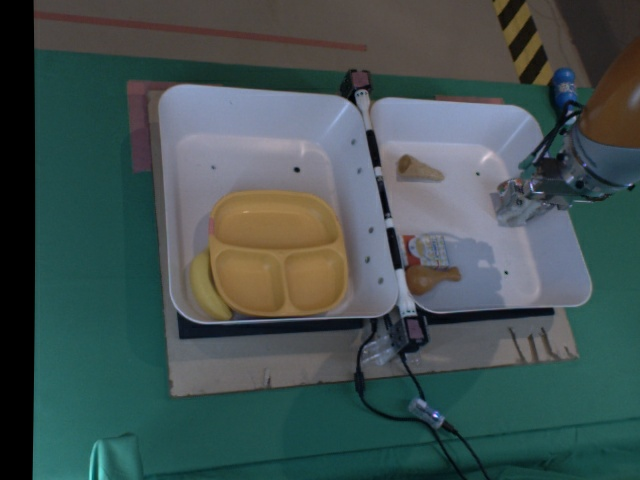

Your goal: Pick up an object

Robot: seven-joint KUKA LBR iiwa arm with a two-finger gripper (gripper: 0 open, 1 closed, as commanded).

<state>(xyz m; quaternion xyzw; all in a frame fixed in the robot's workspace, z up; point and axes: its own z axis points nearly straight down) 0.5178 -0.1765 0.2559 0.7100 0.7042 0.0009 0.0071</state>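
at the near edge of the bench a black cable (420,408) trails across the green cloth (90,268), running up to a small clamp (392,340) at the front of the seam between the two bins. a sheet of cardboard (260,368) lies under both bins and sticks out in front of them.

in the left bin (200,118), toward its front, sits a yellow divided tray (280,253) with three compartments. a banana (208,288) lies just beside the tray's left front corner, touching it or nearly so, against the bin's near wall.

in the right bin (560,268), near the front left corner by the seam, a toy chicken drumstick (430,278) lies on the floor. just behind it, touching or nearly touching, is a small white packet (428,248) with red and yellow print. farther back in the same bin, well apart from those two, a tan cone-shaped piece (418,169) lies near the seam side.

the gripper (512,206) hangs low over the right side of the right bin, between the middle and the far wall, apart from all three things there. nothing is seen between its jaws; whether they are spread or pressed together cannot be told. the grey arm with its orange band (615,103) reaches in behind it from the right.

beyond the bins the bare floor shows a red line (200,30) and a yellow-and-black striped strip (520,18).
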